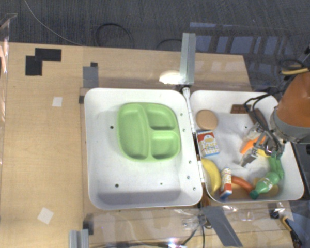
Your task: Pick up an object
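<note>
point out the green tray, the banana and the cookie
green tray (144, 132), camera view, on the ridge between its compartments
banana (213, 174), camera view, on the middle of its yellow curve
cookie (207, 120), camera view, on the centre of its round top

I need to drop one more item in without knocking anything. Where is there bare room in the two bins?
Left bin: bare floor all round the green divided plate, widest along the front. Right bin: a small patch between the round cookie and the gripper. Its front is crowded with the banana, the carrot and the green bottle.
</note>
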`<state>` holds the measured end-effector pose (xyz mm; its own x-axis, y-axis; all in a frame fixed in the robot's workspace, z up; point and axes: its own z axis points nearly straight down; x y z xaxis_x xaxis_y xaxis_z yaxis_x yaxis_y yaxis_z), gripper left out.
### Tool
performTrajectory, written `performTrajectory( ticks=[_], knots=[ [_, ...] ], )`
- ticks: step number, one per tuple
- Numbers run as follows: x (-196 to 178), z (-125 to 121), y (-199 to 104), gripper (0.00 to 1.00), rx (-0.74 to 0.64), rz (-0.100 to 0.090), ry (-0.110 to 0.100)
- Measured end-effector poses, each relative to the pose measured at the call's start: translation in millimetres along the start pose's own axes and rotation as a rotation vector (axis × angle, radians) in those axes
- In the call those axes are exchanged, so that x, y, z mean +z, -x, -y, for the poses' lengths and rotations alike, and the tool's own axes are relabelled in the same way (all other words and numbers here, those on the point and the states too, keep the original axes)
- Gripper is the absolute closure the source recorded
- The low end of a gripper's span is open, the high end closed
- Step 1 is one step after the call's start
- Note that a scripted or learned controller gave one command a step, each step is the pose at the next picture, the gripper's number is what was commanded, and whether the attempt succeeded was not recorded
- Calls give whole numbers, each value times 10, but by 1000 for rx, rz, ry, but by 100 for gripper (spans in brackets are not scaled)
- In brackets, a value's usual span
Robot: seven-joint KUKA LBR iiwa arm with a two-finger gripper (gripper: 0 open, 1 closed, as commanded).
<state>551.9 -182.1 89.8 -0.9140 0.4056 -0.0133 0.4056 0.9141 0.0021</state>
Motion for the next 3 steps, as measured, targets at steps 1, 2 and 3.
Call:
performTrajectory(
  ticks=[1,2,3],
  knots=[
    [-1,-407,-65,0,25,1,2],
    [-2,-263,-73,0,26,0,3],
    [-6,-309,-127,0,-72,4,1]
  ],
)
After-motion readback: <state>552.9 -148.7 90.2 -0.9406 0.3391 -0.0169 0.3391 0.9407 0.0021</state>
